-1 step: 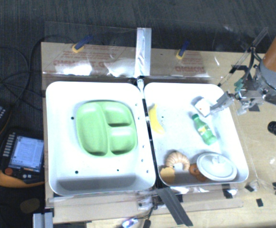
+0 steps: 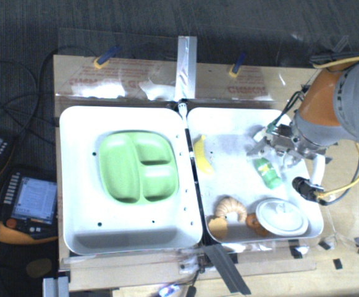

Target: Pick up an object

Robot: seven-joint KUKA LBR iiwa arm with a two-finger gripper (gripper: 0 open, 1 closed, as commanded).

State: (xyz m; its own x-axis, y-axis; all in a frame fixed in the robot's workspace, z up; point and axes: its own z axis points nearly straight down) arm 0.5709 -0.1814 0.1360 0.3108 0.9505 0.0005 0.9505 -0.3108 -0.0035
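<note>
Grey arm w/ orange band (image 2: 320, 104) is reaching in from the right over the right bin (image 2: 228, 129), pincer (image 2: 277, 146) hanging low in that bin's upper right part, just above a small green bottle-like obj (image 2: 268, 172). The green obj is lying tilted on the bin floor right under/beside the pincer tips; can't tell if it's touching them, and it isn't visibly sitting between the fingers. Whether the pincer is spread or pressed together can't be told from this angle. In the same bin, a yellow banana-like piece (image 2: 200, 156) is lying along the left wall, well apart from the pincer. Near the front edge a tan, curled pastry-like obj (image 2: 230, 208) is sitting beside a brownish lump (image 2: 217, 226), w/ a white round lid or dish (image 2: 282, 216) just to the right, overlapping a small orange-brown item (image 2: 254, 221). Left bin (image 2: 74, 166) is carrying a green divided plate (image 2: 139, 166), roughly centred, three compartments showing. Both bins are resting side by side on the worktop (image 2: 65, 73), w/ crinkled clear plastic (image 2: 123, 82) taped along the back. A black cable w/ yellow sheath (image 2: 337, 192) is looping off the arm's wrist at the right
</note>
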